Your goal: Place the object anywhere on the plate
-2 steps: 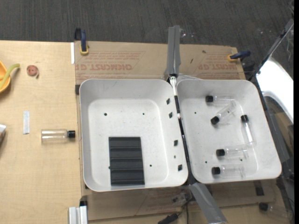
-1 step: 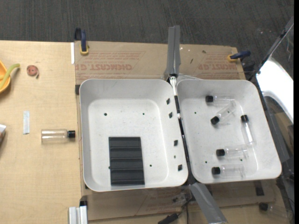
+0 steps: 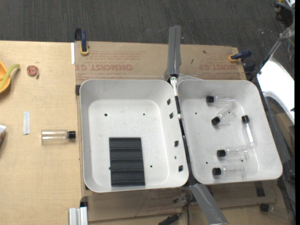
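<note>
In the right bin (image 3: 262, 125): five clear vials (image 3: 224, 112), black-capped, lying scattered at differing angles. Left bin (image 3: 86, 125) held the dark ribbed plate (image 3: 126, 161), well apart leftward. State of jaws: could not tell.

You see smooth white plastic bins (image 3: 93, 139), a matt black ribbed plate (image 3: 126, 161). Clear glossy vials (image 3: 224, 112), black caps. Rough brown cardboard (image 3: 126, 62) beneath.

Wooden bench (image 3: 42, 172) bears cardboard (image 3: 154, 60), two bins (image 3: 86, 125), vial (image 3: 57, 135)

The arm (image 3: 277, 81) shows as a smooth, pale grey-white curved shell with a rounded edge.
</note>
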`<state>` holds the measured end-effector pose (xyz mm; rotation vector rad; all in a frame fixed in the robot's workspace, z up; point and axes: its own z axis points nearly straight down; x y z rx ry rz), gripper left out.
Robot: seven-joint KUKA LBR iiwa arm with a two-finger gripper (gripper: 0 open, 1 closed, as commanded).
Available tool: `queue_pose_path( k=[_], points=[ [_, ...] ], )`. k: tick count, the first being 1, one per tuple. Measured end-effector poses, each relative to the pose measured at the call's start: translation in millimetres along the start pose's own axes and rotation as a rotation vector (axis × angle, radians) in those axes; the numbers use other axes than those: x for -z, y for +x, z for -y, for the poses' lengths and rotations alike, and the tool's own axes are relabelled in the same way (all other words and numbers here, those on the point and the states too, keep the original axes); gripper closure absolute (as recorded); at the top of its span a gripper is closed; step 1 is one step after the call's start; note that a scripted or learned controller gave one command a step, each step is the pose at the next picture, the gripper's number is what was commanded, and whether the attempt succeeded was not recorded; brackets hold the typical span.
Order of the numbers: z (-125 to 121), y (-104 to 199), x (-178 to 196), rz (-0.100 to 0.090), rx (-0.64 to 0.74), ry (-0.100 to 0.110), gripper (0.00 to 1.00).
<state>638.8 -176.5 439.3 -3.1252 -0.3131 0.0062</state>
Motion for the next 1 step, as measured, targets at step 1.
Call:
queue_pose_path(
  k=[1],
  points=[
    [-47.1, 0.3, 0.3, 0.001, 0.001, 0.0, 0.0]
  ],
)
